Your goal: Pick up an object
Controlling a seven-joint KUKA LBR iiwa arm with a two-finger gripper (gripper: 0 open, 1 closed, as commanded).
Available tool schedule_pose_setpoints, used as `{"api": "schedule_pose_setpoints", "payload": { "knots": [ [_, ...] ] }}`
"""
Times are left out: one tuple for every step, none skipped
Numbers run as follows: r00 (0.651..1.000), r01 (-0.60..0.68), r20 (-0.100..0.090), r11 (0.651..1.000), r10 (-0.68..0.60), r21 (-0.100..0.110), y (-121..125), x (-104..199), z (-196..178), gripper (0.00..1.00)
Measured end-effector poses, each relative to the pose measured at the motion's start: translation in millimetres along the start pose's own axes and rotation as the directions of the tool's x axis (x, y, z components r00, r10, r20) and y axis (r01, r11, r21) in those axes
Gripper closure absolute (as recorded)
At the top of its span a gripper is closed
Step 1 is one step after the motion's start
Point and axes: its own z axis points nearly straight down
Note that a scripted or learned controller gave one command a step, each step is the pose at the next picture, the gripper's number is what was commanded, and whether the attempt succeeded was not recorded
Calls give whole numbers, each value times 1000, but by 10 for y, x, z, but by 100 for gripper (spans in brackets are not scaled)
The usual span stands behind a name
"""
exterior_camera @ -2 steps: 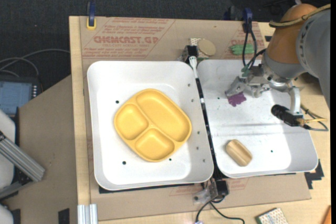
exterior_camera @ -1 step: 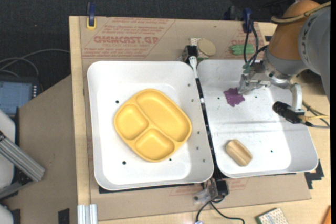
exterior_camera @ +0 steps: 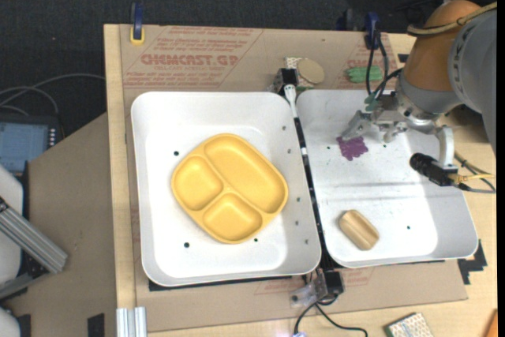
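Gripper (exterior_camera: pixel 364 125) hangs low near the right bin's (exterior_camera: pixel 442 241) far edge, just above a purple object (exterior_camera: pixel 352 147); its grip state cannot be told. A tan block (exterior_camera: pixel 359 230) lies near the front edge.

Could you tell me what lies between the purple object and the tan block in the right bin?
In the camera view, bare white bin floor separates the purple object from the tan block.

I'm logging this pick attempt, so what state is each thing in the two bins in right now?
yellow divided plate: lying flat, right way up, in the left bin.
purple object: lying on the floor of the right bin, just below the gripper.
tan block: lying on its side, near the right bin's front, untouched.
gripper: lowered over the purple object; its grip is unclear.
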Motion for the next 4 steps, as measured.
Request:
{"api": "schedule_pose_setpoints", "payload": {
  "knots": [
    [1000, 3, -5, 1000, -3, 9, -458, 475, 122, 0],
    [1000, 3, 1, 1000, -3, -4, 76, 423, 106, 0],
    [1000, 2, 1, 1000, -2, -11, 85, 426, -36, 100],
    [1000, 3, 1, 1000, -3, -9, 81, 427, -27, 0]
  ]
}}
